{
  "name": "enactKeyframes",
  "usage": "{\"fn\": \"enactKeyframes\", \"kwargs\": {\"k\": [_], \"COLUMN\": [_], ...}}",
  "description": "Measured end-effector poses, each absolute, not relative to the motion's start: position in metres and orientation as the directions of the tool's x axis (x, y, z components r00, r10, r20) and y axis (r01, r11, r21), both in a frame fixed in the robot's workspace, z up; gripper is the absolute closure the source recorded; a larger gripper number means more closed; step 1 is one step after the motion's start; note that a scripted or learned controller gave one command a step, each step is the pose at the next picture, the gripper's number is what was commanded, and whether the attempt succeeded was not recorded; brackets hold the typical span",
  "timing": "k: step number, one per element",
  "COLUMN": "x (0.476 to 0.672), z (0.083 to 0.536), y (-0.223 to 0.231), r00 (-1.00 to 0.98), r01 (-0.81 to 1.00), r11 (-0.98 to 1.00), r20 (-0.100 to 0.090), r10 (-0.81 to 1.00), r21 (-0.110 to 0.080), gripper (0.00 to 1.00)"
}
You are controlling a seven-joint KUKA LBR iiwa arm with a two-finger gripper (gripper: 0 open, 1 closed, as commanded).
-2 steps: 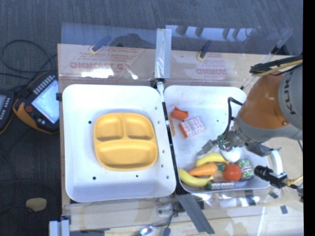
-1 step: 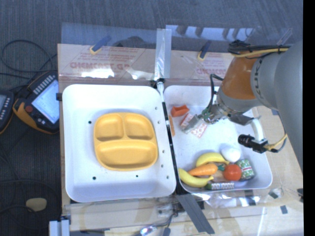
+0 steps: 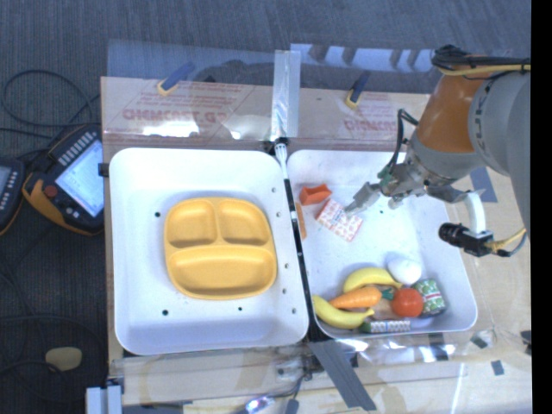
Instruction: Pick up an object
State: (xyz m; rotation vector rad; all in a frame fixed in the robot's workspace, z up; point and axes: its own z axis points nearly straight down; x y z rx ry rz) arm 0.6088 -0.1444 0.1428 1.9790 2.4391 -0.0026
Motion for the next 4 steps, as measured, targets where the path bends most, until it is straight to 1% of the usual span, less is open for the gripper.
{"fn": "enactKeyframes", "kwargs": {"k": [1, 2, 3, 4], "x": [0.615, 0.618, 0.617, 0.608], "z": [0.094, 0.107, 0.106, 0.094], "y": [-0.127, -0.127, -0.127, -0.104], "r00": [-0.207, -0.207, -0.207, -0.239], "r01": [0.978, 0.978, 0.978, 0.971], "r11": [0.207, 0.207, 0.207, 0.239], "r20": [-0.007, -0.010, -0.008, -0.013], "r10": [0.978, 0.978, 0.978, 0.971], "r21": [0.013, 0.023, 0.019, 0.018], "gripper": [0.00, 1.00, 0.00, 0.00]}}
